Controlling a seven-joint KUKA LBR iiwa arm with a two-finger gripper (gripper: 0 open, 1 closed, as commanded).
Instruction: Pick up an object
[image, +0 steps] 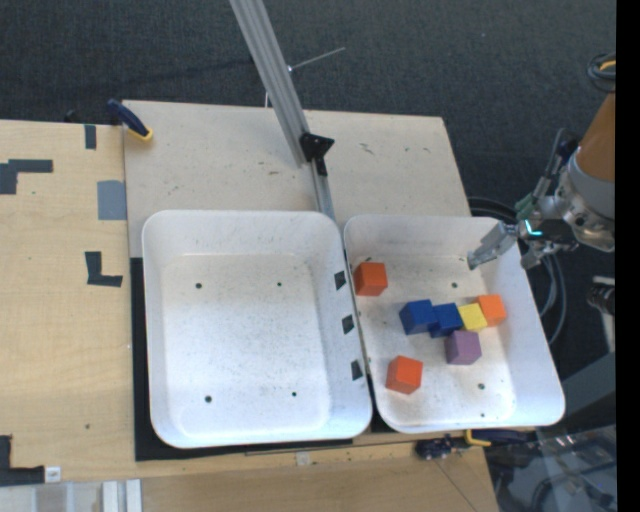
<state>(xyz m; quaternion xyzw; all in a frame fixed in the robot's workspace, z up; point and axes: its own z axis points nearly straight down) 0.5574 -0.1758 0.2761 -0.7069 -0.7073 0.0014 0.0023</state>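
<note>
Running down from the top edge, widest up high and so closest to the lens, a grey metal strut (282, 88) is ending at a black bracket where the two bins are meeting. It is probably serving as rig support, not part of the task.

Right bin (440, 250) is holding all the candidates. The left bin (240, 330) is sitting just beside it on the table (200, 150), the two rims touching.

The arm is reaching in from the right, and the gripper (512, 243) is hovering over the right bin's upper right corner, tilted toward the cluster. Cannot tell whether the jaws are released or clenched; the angle is hiding that. It is sitting apart from every block.

Blocks in the right bin:
- orange cube (371, 278) standing alone near the dividing rim, easy to approach
- blue block (430, 318), longer than the rest, touching a yellow cube (472, 317)
- small orange cube (491, 308) pressing against the yellow one
- purple cube (462, 347) tucked just under the blue and yellow pair
- red-orange cube (404, 374) lying alone lower down

All are looking like small, matte, hard-edged toy blocks. The clustered four are crowding each other, so closing around one there is likely risking a nudge to its neighbours. The small orange cube is lying nearest the gripper, and I am judging it the probable target. The pick is not yet done.
</note>
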